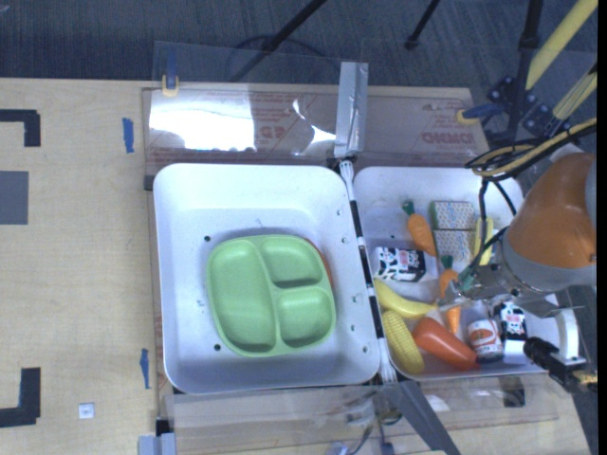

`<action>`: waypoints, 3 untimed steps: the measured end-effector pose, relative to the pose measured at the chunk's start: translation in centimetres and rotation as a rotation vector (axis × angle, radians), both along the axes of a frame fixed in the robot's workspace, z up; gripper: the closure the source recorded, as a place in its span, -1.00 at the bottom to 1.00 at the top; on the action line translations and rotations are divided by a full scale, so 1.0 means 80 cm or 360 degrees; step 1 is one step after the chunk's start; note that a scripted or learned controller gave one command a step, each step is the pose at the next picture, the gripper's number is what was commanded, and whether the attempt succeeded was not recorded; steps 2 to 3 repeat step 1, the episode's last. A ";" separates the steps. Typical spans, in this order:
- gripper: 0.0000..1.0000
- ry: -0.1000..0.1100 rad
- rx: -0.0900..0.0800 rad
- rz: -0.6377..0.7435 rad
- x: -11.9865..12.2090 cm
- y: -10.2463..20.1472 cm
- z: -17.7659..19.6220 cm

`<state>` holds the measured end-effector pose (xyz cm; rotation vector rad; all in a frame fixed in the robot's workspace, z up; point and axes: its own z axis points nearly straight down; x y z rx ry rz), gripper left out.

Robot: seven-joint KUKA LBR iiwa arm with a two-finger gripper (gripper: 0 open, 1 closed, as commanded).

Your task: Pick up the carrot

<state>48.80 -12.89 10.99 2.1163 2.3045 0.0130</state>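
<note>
a: carrot [420, 233] location?
b: upper middle of right bin [379, 183], near the gripper [462, 287]. gripper opening: cannot tell.
a: risk?
b: crowding; banana [406, 302] or pepper [442, 341] may be seized instead.

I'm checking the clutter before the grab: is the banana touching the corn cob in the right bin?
Touching. The camera view shows the banana lying along the top of the corn cob with no white bin floor visible between them.
</note>
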 end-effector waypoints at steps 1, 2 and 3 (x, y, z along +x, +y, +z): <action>1.00 0.0024 0.0005 -0.0122 0.015 0.079 0.148; 1.00 0.0024 0.0005 -0.0122 0.015 0.079 0.148; 1.00 0.0024 0.0005 -0.0122 0.015 0.079 0.148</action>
